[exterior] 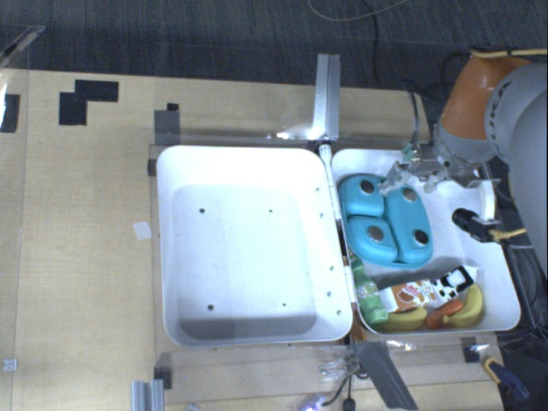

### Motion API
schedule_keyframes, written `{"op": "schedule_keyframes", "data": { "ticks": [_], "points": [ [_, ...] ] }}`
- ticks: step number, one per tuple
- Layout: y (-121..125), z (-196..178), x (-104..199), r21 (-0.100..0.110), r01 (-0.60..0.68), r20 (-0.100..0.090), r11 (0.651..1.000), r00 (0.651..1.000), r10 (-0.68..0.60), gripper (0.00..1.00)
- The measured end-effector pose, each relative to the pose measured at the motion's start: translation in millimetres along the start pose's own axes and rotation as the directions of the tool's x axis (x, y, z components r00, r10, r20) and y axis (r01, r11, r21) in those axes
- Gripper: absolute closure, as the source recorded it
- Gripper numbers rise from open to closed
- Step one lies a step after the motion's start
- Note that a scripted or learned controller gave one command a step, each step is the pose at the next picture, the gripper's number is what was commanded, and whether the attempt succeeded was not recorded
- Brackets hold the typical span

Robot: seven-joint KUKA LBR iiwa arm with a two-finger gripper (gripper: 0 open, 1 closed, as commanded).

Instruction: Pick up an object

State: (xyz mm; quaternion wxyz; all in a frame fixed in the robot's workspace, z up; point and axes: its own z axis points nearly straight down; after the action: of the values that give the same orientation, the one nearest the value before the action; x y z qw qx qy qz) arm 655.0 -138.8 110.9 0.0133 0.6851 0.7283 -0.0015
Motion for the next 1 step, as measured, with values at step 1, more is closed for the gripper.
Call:
{"op": "schedule_keyframes", "data": {
  "ticks": [1],
  "points": [
    [-6.2,-7.0,14.9,-0.006,0.041,0.011,0.999,0.999,-0.041,0.0]
  ]
}}
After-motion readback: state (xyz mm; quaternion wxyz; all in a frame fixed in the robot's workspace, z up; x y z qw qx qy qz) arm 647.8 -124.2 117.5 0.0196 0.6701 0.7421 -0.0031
